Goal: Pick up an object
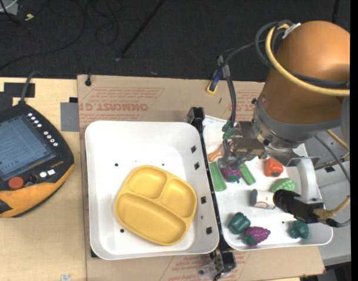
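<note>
The arm (305,81) reaches in from the right, its orange band uppermost and the grey wrist below it. The gripper (230,157) points down at the wrist's left, its fingers too dark to read.

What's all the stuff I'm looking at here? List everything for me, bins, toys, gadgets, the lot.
White bins: 2, side by side on the bench; left bin, right bin.
Yellow divided plate: 1, in the left bin.
Green sticks: 2, upper left of the right bin.
Purple toy: 1, below the gripper, between the green sticks.
Red-orange toy: 1, upper part of the right bin.
Light green toy: 1, below the red-orange one.
White cylinder: 1, centre of the right bin.
Dark green toy pepper: 1, lower left of the right bin.
Purple grapes: 1, near the front wall.
Teal toy: 1, lower right.
Handheld control pad: 1, grey and orange, far left on the bench.
Gripper: 1, over the right bin's upper left.
</note>
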Robot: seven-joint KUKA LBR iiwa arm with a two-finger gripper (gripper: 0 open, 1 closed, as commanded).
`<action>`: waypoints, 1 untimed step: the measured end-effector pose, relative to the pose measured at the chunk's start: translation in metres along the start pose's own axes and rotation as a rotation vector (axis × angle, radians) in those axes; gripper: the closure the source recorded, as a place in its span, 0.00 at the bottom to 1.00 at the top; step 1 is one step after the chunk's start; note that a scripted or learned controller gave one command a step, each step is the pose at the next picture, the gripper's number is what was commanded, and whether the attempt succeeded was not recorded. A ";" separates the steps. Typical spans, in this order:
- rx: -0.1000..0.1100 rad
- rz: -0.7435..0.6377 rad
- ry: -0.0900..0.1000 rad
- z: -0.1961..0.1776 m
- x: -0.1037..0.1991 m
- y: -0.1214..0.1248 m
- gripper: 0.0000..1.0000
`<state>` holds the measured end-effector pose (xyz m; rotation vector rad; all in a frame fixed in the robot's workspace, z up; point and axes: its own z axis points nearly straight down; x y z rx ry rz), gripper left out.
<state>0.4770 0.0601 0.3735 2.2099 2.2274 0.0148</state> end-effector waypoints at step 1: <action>-0.002 0.001 0.000 -0.118 0.055 0.001 1.00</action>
